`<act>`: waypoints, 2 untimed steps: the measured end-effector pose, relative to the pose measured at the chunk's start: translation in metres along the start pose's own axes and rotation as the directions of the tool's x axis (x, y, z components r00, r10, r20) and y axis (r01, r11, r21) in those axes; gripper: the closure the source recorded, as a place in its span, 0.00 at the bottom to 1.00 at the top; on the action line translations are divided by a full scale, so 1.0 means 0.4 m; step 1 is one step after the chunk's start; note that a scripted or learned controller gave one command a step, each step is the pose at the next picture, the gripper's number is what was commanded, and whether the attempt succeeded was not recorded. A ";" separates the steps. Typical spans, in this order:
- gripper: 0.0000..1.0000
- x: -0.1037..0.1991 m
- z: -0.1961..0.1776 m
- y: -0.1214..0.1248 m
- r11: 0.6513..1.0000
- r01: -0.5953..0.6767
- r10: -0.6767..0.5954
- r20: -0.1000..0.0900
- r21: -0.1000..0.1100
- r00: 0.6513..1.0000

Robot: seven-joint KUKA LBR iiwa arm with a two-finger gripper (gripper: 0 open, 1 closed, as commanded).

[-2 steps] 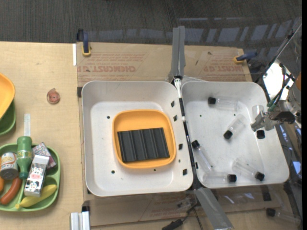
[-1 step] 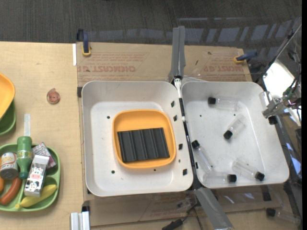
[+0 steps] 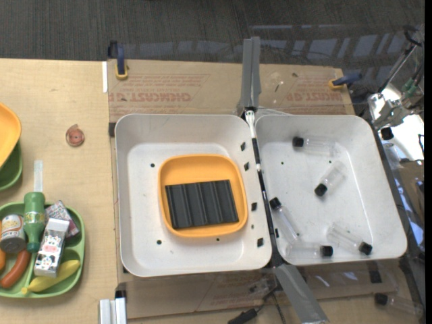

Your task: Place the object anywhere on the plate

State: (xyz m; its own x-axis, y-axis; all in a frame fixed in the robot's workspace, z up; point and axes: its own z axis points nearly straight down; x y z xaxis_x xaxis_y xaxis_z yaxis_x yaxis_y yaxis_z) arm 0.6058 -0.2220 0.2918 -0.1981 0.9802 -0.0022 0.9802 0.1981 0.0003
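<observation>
An orange plate [image 3: 201, 165] lies in the middle of the left white bin [image 3: 135, 201]. A dark grey ribbed slab [image 3: 202, 204] rests flat on the plate and covers most of its floor. Several clear vials with black caps lie scattered in the right white bin [image 3: 378, 181]. One vial [image 3: 329, 181] is near the bin's middle, another vial [image 3: 305, 142] is at the back, and a third vial [image 3: 349, 239] lies by the front wall.
On the wooden bench to the left stands a green tray [image 3: 67, 275] of toy food and a green bottle [image 3: 34, 218]. An orange bowl [image 3: 7, 137] sits at the far left edge. Cardboard [image 3: 175, 90] lies behind the bins. Shiny equipment [image 3: 391, 103] stands at the right.
</observation>
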 end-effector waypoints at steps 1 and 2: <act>1.00 -0.021 -0.069 0.112 0.982 0.191 -0.191 0.001 -0.001 0.982; 1.00 -0.026 -0.348 0.133 0.910 0.416 -0.416 0.001 -0.001 0.910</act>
State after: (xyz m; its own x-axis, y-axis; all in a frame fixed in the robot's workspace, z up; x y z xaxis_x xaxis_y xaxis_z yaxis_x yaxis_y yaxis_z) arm 0.6601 -0.2213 0.4312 -0.5876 0.8091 -0.0032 0.8091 0.5876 0.0005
